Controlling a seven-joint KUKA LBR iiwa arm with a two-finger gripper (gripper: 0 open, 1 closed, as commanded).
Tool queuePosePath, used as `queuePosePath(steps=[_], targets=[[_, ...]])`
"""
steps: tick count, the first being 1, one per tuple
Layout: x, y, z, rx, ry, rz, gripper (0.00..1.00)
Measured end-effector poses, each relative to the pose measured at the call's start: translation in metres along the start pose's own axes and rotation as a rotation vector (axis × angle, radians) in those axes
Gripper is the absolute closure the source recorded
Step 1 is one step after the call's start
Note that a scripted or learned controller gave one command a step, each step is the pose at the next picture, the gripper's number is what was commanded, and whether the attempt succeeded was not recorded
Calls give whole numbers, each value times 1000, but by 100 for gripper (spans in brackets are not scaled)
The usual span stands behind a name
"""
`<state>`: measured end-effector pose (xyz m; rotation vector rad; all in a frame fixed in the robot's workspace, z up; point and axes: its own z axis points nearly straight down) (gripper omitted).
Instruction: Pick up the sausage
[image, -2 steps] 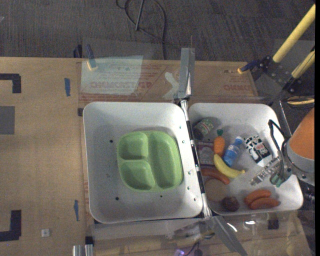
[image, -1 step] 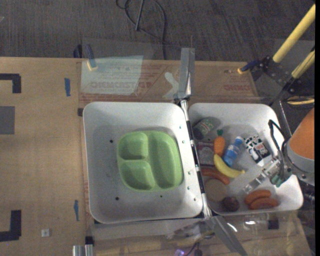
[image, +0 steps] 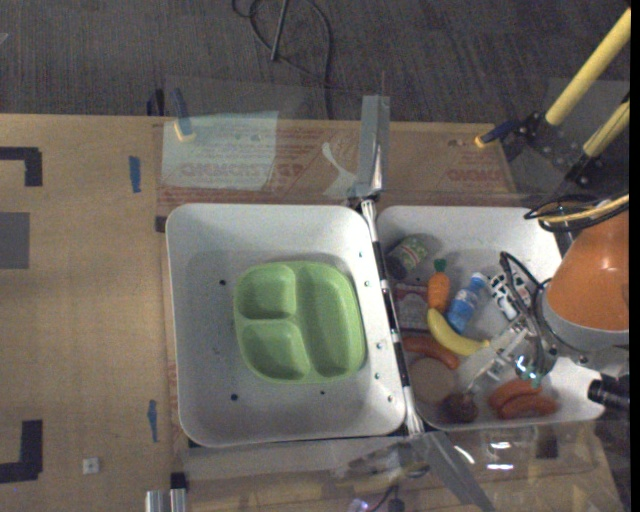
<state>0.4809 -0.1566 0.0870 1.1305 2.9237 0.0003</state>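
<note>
Sausage (image: 524, 399) lying at the near right of the right bin (image: 480, 222), tool (image: 505, 358) low just above-left of it, its open-or-closed state impossible to tell, banana (image: 453, 336) beside, green tray (image: 299, 321) in left bin (image: 200, 240)

Green tray (image: 299, 320), three compartments, mid left bin (image: 200, 250). Right bin (image: 470, 218): banana (image: 452, 338) near middle, carrot (image: 438, 290) upright just above it, blue bottle (image: 464, 305) beside carrot, grey-green can (image: 412, 254) in upper left corner.
</note>
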Motion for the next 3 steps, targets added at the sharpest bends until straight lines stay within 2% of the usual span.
queuePosePath(steps=[1, 2, 3], targets=[[-17, -17, 0, -2, -1, 23, 0], [-19, -17, -11, -7, -7, 26, 100], [-19, -17, -11, -6, -7, 26, 0]])
